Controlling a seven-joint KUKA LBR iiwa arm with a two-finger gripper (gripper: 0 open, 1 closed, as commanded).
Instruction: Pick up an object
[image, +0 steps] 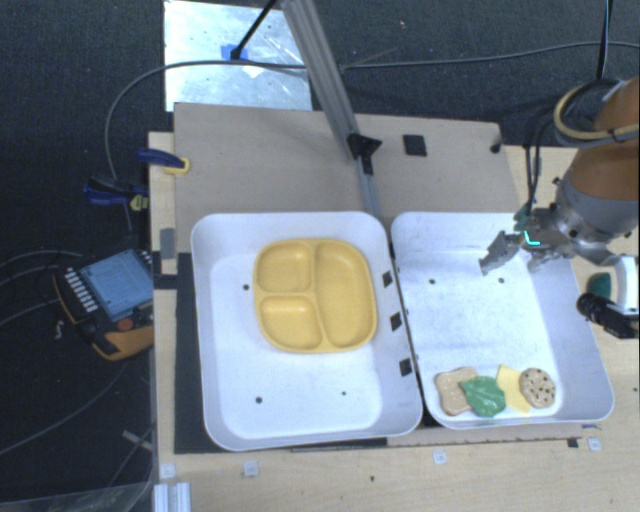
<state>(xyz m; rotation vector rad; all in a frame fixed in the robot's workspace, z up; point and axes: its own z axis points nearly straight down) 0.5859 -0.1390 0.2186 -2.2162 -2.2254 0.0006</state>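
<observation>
Our fingers (508, 252) hang over the upper part of the right bin (470, 300), and whether they are spread or pressed together we cannot tell from this slant. Nothing sits between them. Taking the right bin as our landmark, the things worth picking lie bunched at its near edge, well apart from the fingers and straight down the bin from them: a cracker (456, 390) at the left of the row, a green leaf piece (485, 397) overlapping it, a yellow wedge (513, 388), then a round cookie (538, 387) at the right end. The row runs across the bin, so we judge the coming move a reach toward that near edge. The yellow divided plate (314, 294) rests in the left bin (230, 400), beyond the right bin's left wall.
</observation>
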